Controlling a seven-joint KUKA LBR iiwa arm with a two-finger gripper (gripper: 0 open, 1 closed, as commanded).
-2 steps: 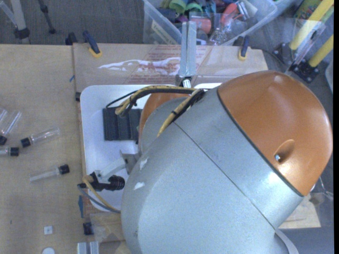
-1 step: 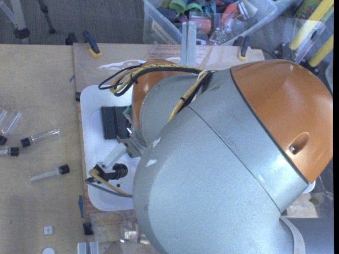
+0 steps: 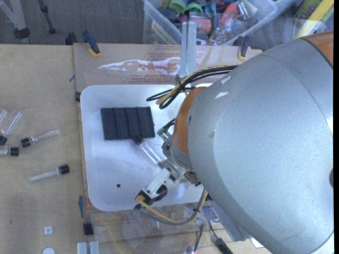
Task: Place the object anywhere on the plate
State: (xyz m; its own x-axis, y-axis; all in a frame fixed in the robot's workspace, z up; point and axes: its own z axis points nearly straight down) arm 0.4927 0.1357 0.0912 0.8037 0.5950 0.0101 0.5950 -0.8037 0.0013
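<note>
Robot arm, grey with an orange band, covers the right half of the frame and reaches down toward the lower centre. The gripper sits beneath the arm at the right side of a white bin. Most of it is hidden by the arm, so whether it is apart, together or clamped on anything cannot be told.

A black ribbed plate lies flat in the upper left part of the bin, its long side running left to right. A clear vial with a black cap lies on the bin floor just below the plate's lower right corner. The vial slants down to the right, toward the gripper, and its cap end is just beside the plate's edge. It rests on the white floor, not on the plate. A small dark speck marks the bin floor toward the lower left, well apart from both.

The bin stands on a brown board, held to the desk by blue clamps along the board's upper edge. Several loose vials with black caps lie scattered on the desk at the left of the frame. A clear tub of mixed coloured items stands at the top of the frame, behind the board.
</note>
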